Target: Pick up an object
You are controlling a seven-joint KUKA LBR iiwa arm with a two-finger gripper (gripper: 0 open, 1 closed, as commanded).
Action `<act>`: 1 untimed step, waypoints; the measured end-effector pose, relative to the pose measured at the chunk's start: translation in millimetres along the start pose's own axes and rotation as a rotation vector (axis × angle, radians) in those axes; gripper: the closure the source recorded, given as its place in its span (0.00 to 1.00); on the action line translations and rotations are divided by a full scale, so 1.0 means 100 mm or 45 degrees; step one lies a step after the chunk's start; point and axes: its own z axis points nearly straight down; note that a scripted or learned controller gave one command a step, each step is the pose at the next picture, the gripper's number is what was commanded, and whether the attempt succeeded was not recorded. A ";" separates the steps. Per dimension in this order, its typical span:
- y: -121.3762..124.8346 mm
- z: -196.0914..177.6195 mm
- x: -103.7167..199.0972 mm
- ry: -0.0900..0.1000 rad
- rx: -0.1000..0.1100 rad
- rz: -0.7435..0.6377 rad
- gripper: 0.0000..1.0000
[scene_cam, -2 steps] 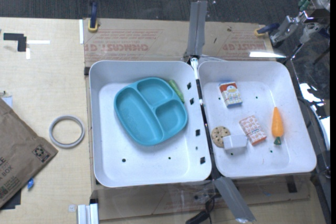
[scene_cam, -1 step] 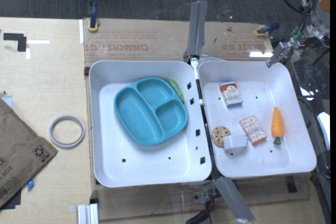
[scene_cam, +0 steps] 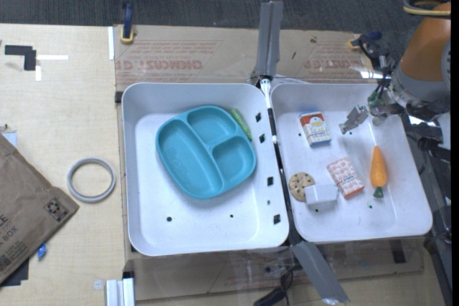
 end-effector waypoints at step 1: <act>-0.38 -0.55 -0.01 0.002 0.003 -0.122 0.00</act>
